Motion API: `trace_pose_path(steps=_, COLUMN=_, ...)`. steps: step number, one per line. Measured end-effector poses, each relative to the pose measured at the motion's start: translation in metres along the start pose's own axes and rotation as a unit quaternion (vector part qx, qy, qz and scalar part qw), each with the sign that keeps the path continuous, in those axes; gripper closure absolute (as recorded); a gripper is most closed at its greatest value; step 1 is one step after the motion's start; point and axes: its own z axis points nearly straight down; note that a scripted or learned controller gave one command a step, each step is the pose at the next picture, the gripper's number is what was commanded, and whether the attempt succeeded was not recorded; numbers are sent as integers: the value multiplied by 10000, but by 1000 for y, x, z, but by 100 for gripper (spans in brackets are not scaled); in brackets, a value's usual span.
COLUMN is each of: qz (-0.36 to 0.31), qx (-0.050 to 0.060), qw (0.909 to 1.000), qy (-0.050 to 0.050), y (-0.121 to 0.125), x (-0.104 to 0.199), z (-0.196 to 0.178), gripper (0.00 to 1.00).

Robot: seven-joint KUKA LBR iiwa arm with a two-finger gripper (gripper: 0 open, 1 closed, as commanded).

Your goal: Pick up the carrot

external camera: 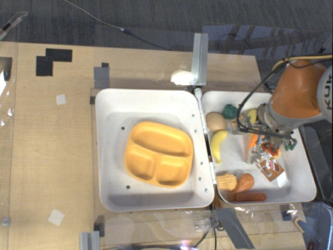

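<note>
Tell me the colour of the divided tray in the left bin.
Yellow-orange; the tray shows in the camera view.

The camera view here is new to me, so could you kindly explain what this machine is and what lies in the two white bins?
You are looking down at a slant on a workbench from a fixed overhead camera. The grey machine with the orange band is a robot arm reaching in from the right. Its claw hangs over the right bin, just above an orange carrot, which it is meant to pick up. I cannot tell whether it grips anything. That bin also holds toy food: a banana, a brown potato-like lump, a sausage and a small packet. The left bin holds a yellow divided tray.
</note>
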Motion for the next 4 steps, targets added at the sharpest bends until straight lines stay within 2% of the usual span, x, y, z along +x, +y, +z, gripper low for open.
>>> trace_pose_path(steps=1, qz=550, qx=-4, qw=9985, qy=0, y=41, x=9, z=-1, gripper=0)
trace_pose_path(steps=2, qz=526, qx=5, qw=9986, qy=-40, y=41, x=5, z=-14, gripper=100)
trace_pose_path(steps=3, qz=489, qx=-18, qw=9988, qy=-11, y=113, x=30, z=-101, gripper=100)
trace_pose_path(steps=4, qz=-1599, qx=-26, qw=9871, qy=7, y=150, x=36, z=-143, gripper=100)
